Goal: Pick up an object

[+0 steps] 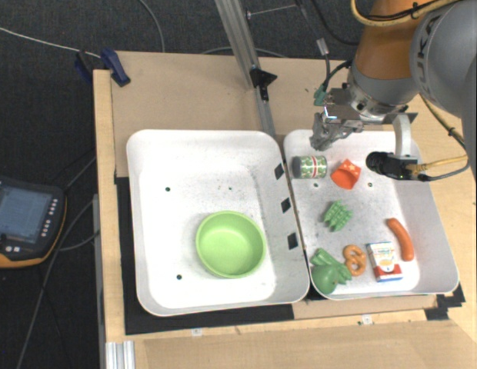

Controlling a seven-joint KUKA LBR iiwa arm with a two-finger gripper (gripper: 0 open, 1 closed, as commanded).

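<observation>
Over the right bin point(423, 229), at its far edge, the gripper point(325, 138) hangs just above a small lying jar point(309, 167). How far its claw is open I cannot tell. Beside the jar lies an orange piece point(345, 174).

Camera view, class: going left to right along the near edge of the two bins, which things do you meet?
Round light green plastic bowl → dark green leafy toy → brown toy pretzel → small red and white carton → orange toy sausage.
</observation>
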